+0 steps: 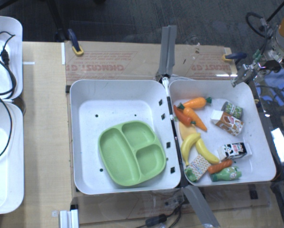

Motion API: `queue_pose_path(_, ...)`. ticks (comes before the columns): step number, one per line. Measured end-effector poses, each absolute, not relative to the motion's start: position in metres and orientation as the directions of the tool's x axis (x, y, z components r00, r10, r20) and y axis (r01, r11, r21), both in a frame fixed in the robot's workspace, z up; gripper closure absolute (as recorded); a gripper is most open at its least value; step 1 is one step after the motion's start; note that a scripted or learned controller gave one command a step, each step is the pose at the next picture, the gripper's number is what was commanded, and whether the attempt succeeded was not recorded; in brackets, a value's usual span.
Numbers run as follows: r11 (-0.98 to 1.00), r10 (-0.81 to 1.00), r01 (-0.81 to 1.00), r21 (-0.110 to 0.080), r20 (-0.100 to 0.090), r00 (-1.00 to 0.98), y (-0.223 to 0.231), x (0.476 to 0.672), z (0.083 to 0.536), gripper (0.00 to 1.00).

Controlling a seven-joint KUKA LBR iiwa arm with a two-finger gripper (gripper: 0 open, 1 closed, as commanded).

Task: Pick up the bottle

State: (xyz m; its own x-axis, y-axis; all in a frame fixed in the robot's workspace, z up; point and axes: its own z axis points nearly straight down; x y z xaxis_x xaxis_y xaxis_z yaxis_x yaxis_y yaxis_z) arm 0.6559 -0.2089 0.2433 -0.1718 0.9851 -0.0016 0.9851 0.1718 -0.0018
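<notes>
The bottle (226,175) is small and green. It lies on its side in the right bin (263,141), close to the near right corner and just below a small carrot (220,166). My gripper (245,75) hangs at the far right corner of that bin, above the rim. It is well away from the bottle and I see nothing in it.
The right bin also holds two carrots (193,109), two bananas (197,148), a cow-print carton (234,150), an orange carton (229,123), a green packet (232,110) and a patterned box (197,167). A green divided plate (131,152) lies in the left bin (84,127).
</notes>
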Motion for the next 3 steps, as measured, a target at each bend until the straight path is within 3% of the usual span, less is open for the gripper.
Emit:
queue_pose_path(1,-0.145,0.989,0.989,-0.004,0.0,0.145,-0.206,0.576,0.177,0.0)
queue_pose_path(2,-0.184,0.983,0.983,-0.004,0.0,0.184,-0.102,0.542,0.09,0.0)
queue_pose_path(3,-0.259,0.966,0.966,-0.001,-0.002,0.259,-0.188,0.595,0.162,0.0)
